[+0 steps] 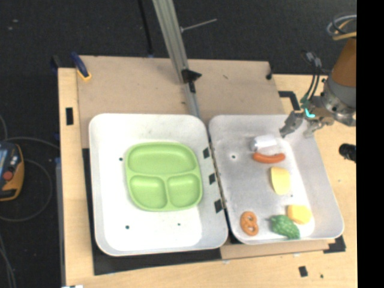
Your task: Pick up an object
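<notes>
Bins sit side by side on the pale wooden worktop (150, 83). In the left white bin (108, 221) I see a green three-compartment plastic tray (162, 176). The right white bin (240, 137) holds a small white object (266, 143), a red-orange sausage (269, 157) just below it, a yellow wedge (279, 180), a yellow block (299, 213), a green leafy toy (284, 227) and a brown pretzel (249, 222). My end effector (294, 123) hangs over the right bin's upper right corner, near the white object; I cannot tell how it is set.
</notes>
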Motion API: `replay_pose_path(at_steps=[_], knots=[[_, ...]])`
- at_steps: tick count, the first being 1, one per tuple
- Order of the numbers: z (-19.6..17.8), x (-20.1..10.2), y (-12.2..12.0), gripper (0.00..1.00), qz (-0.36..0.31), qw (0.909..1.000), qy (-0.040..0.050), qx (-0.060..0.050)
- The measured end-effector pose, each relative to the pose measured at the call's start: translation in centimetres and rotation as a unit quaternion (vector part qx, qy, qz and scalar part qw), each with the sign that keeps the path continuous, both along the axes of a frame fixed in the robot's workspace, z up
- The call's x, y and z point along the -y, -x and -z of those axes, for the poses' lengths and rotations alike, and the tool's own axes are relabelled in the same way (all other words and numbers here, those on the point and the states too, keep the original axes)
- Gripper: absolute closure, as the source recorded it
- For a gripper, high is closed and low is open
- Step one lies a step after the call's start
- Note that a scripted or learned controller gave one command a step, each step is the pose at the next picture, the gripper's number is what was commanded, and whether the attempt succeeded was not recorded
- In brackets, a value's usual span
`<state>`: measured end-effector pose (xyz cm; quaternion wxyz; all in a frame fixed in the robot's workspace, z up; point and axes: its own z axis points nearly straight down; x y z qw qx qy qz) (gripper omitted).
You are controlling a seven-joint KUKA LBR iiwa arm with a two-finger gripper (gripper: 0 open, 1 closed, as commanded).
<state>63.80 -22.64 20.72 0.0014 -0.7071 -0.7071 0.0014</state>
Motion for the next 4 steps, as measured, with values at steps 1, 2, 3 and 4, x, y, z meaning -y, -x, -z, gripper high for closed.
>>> replay_pose_path(at_steps=[1, 2, 3, 4], knots=[[-0.3, 0.0, -0.2, 0.0, -0.001, 1.0, 0.0008, 0.003], [4.6, -0.8, -0.2, 0.0, -0.001, 1.0, 0.0008, 0.001], [8.6, -0.3, 0.1, 0.0, 0.0, 1.0, 0.0007, 0.002], [10.5, -0.1, 0.0, 0.0, -0.001, 1.0, 0.0018, 0.004]])
